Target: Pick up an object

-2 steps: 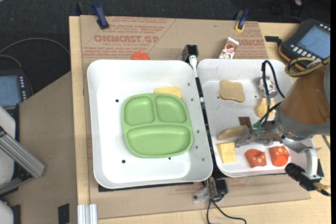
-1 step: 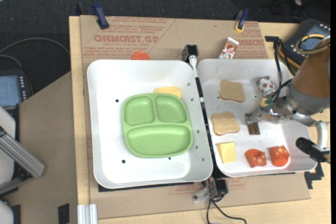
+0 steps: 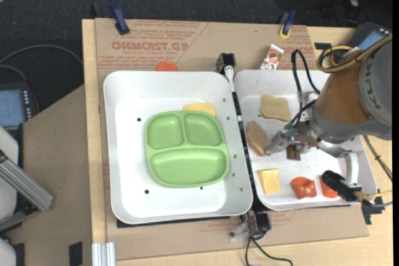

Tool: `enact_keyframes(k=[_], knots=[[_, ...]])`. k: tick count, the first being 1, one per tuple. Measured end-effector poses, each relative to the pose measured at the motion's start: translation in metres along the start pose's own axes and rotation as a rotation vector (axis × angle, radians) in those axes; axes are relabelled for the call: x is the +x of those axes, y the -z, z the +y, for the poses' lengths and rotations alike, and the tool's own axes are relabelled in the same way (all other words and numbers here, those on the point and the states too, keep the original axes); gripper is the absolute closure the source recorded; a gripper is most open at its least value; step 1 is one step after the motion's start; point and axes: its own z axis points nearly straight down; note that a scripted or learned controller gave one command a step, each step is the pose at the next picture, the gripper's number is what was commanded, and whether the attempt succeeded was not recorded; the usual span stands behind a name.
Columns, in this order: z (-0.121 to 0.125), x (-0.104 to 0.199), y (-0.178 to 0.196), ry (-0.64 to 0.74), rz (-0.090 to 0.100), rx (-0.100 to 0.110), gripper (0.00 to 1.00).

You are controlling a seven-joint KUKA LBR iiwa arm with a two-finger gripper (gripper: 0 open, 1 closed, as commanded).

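- Gripper (image 3: 282, 141): two-finger, on grey arm w/ orange band (image 3: 340, 96), low over right-hand shallow white bin (image 3: 312, 204). Fingers (image 3: 274, 146) spread a little, nothing seen between them.
- Tan oval bread-like toy piece (image 3: 255, 136): just beside fingertips, on the side away from the arm; likeliest target, I'd judge. Prob. light, stiff plastic or foam, smooth, so may slip; pinch across its narrow width, mid-length.
- Tan toast-shaped slice (image 3: 275, 108): near, beyond fingers toward bin's far wall. Flat, thin; hard to get under.
- Yellow square cheese-like slab (image 3: 270, 181): near side of fingers, apart. Flat, matte.
- Red tomato-like lump (image 3: 302, 187): back toward arm, rounded, glossy.
- Green three-section plastic plate (image 3: 186, 148): well apart, in left white bin (image 3: 118, 134); pale yellow disc (image 3: 201, 109) at its far rim.
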Motion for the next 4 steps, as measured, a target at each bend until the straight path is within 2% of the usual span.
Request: enact_keyframes(k=[1, 2, 3, 4], knots=[[0.033, -0.032, 0.000, -0.006, -0.007, -0.007, 0.00], [0.032, -0.031, 0.011, -0.005, -0.007, -0.008, 1.00], [0.066, 0.062, 0.133, 0.006, -0.002, -0.020, 1.00], [0.024, 0.101, 0.160, -0.001, -0.001, -0.002, 1.00]])
